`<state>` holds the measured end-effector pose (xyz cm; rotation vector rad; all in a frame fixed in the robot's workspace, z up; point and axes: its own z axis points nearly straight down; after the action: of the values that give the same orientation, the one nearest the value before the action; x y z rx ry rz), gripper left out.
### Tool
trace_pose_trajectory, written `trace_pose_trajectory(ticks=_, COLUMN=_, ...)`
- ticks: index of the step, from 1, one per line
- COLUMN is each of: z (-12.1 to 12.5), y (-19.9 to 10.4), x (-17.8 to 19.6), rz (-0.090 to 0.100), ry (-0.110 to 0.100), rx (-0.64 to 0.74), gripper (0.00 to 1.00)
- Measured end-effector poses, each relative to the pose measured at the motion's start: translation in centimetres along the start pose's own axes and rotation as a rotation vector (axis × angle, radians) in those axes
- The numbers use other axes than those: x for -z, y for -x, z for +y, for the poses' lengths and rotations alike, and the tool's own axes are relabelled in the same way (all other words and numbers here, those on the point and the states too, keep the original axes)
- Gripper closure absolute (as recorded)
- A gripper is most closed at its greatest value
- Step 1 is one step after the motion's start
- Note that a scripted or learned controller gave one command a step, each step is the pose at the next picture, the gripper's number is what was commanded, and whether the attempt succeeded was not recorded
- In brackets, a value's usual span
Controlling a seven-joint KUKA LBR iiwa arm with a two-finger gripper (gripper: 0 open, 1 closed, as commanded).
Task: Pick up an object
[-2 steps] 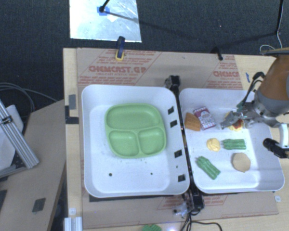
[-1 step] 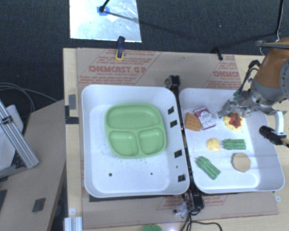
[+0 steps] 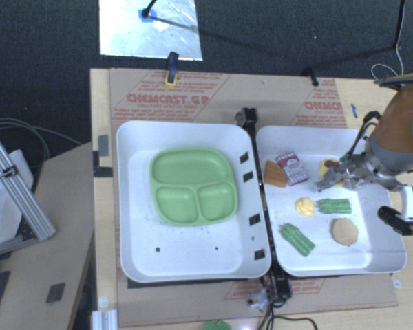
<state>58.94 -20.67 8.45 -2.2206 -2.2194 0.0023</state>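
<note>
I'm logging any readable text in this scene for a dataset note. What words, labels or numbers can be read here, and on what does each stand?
"CHEMCAST G.P": red print on the brown protective sheet behind the left bin.
"CHEMCAST": red print, partly readable, on the same sheet behind the right bin, at.
Small packet in the right bin: printed, but too small and blurred to read.

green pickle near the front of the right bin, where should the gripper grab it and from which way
Grip the green pickle across its narrow width at mid-length, coming straight down from above. It lies flat on the right bin floor as a long thin piece running diagonally, so the fingers should close across the short axis. It has free floor on both long sides; the round tan piece sits apart from it.
</note>
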Motion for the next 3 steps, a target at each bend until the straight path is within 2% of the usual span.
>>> trace_pose_trajectory(ticks=1, z=3.5, y=-0.1, x=0.1, rz=-0.002, ry=0.008, rx=0.006, gripper=0.0)
trace_pose_trajectory(ticks=2, z=3.7, y=0.0, x=1.5, rz=-0.002, ry=0.015, rx=0.006, gripper=1.0)
trace_pose_trajectory(ticks=3, z=3.6, y=0.0, x=1.4, rz=-0.002, ry=0.011, rx=0.006, gripper=0.0)
